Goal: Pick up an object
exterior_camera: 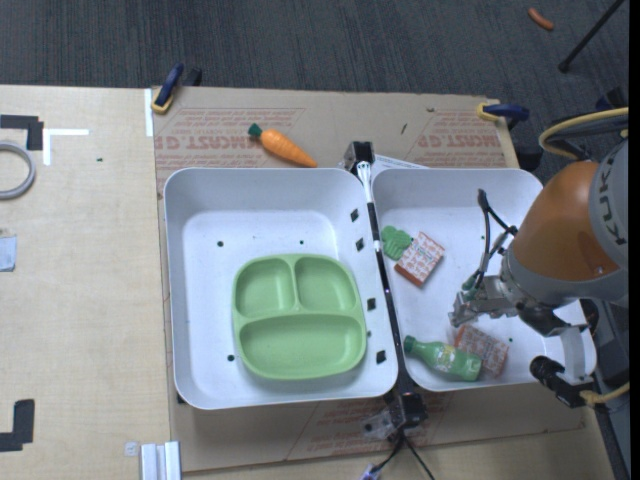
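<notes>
My gripper (468,308) hangs low in the right bin (440,193), just above a pinkish wrapped packet (484,348) near the bin's front. A green bottle (445,360) lies on its side along the front wall, touching the packet's left end. Further back lie a small red-and-white box (421,259) and a green toy piece (396,242) beside it. The grey arm with its orange band (565,238) covers the bin's right part.
The left bin (200,268) holds a green divided plate (299,315). An orange toy carrot (282,145) lies on the cardboard behind the bins. Clamps join the bins at the back (360,156) and front (400,408). Cables run along the arm.
</notes>
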You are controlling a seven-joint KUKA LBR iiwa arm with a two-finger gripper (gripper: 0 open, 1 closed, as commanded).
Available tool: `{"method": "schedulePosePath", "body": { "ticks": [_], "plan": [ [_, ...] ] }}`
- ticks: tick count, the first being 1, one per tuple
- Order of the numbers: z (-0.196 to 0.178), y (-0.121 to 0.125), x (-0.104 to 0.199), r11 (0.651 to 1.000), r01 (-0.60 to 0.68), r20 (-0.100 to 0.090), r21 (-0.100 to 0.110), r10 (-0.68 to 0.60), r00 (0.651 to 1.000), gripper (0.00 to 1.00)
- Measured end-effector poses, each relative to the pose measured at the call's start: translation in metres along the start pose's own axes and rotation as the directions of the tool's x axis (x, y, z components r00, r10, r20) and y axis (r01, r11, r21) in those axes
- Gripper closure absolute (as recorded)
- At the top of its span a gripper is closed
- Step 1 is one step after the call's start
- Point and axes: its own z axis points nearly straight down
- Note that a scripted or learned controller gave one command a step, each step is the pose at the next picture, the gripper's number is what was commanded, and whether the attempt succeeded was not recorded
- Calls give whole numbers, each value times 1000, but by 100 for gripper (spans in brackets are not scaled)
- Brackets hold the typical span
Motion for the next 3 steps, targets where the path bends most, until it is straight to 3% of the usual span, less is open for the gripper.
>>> {"method": "schedulePosePath", "body": {
  "ticks": [1,2,3],
  "plan": [
    [0,0,0,1000,0,0,0,0,1000,0],
    [-90,80,52,720,693,1,0,-693,720,0],
    [-74,-6,12,544,839,-1,1,-839,544,0]
  ]
}}
